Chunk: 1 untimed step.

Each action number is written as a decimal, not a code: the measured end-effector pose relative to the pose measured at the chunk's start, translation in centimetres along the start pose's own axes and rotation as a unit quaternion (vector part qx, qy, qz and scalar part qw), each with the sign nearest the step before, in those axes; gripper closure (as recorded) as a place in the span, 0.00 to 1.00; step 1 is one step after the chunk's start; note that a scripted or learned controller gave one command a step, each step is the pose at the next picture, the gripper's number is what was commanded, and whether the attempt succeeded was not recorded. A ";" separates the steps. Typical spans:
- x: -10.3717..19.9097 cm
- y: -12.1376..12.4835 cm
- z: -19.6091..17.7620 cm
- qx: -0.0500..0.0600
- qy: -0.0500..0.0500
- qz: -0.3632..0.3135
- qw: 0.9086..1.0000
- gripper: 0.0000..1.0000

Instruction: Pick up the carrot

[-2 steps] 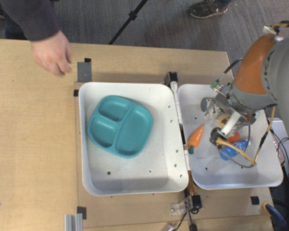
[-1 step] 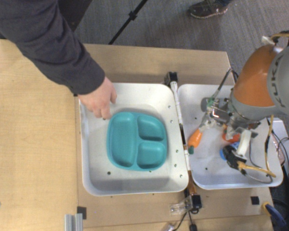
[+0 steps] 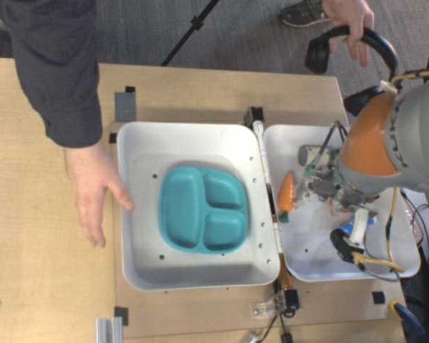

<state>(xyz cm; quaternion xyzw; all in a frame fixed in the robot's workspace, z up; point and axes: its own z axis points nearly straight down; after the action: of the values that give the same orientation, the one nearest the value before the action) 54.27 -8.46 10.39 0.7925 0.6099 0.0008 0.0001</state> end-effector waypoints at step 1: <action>1.1 4.3 1.4 -0.006 0.001 0.021 1.000 0.00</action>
<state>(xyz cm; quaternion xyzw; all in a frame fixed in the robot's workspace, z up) 58.73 -8.50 9.04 0.8054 0.5927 0.0053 0.0041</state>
